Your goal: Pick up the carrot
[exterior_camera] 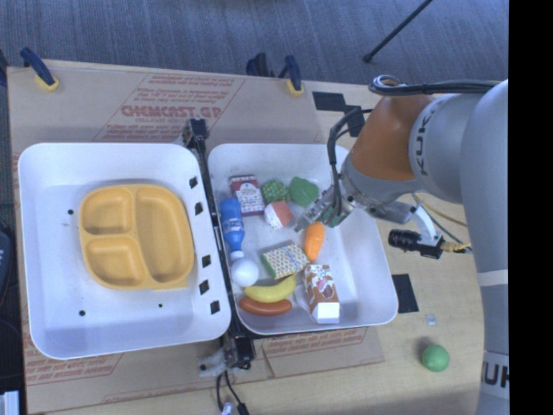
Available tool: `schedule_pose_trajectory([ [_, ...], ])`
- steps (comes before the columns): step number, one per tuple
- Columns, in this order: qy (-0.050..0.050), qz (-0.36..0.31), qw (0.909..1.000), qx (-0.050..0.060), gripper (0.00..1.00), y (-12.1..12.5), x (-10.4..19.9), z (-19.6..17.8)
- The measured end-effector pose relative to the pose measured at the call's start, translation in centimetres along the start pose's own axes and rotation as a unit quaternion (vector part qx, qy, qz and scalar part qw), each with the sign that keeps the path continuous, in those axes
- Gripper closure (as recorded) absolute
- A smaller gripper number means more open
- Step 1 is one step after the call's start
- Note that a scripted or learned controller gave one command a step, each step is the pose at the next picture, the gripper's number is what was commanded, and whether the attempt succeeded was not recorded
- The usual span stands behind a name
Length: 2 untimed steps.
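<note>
Left bin [34,232]: yellow divided tray [136,234] near its centre. Right bin [367,266]: along its left edge, blue bottle [231,223] with white ball [244,272] below; near the top edge, red-and-white carton [247,194], green pieces [292,190], red-and-white piece [277,214]. Toward the bottom edge: patterned packet [283,258], banana [270,290] over a red sausage [264,307], juice carton [320,292]. Carrot [314,241] near the bin's centre, upright-slanted, its top end just at the gripper [328,213] tips. Fingers blurred against the clutter; spread or pinching, cannot tell. Green ball [435,357] on the bench near its bottom right corner.
</note>
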<state>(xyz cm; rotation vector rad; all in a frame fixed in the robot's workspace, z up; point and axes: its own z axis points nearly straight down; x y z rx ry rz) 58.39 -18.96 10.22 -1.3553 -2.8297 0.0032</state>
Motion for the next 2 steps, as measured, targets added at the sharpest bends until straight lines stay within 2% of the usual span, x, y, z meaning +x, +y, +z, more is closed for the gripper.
schedule_pose_trajectory([
  [1, -0.002, 0.049, 0.9988, -0.002, 1.00, 0.8, 7.3, -11.0],
  [2, 0.000, 0.165, 0.9863, 0.000, 1.00, 2.5, 12.1, -11.9],
])
